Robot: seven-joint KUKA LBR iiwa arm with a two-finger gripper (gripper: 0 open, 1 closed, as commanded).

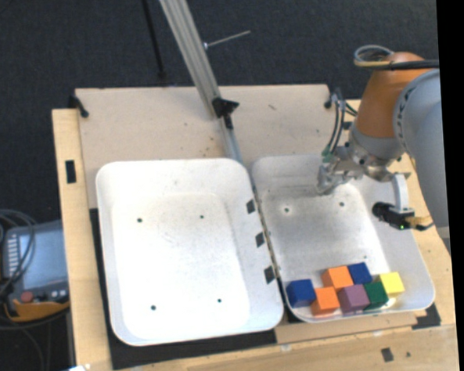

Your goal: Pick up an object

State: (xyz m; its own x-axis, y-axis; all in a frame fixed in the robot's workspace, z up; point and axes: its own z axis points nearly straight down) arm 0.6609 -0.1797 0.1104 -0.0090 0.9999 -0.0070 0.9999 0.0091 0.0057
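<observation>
End effector (331,176) hangs over the far end of the right bin (312,215); whether its fingers are spread or closed, I cannot tell. Nearest, along that bin's front wall, sit the blocks: blue (300,292), orange (326,299), purple (352,297), green (375,293), yellow (391,282). Behind, the tabletop (165,122) carries a slanted metal rail (195,54).

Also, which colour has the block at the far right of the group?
Yellow. The block shows best in the camera view, in the right bin.
</observation>
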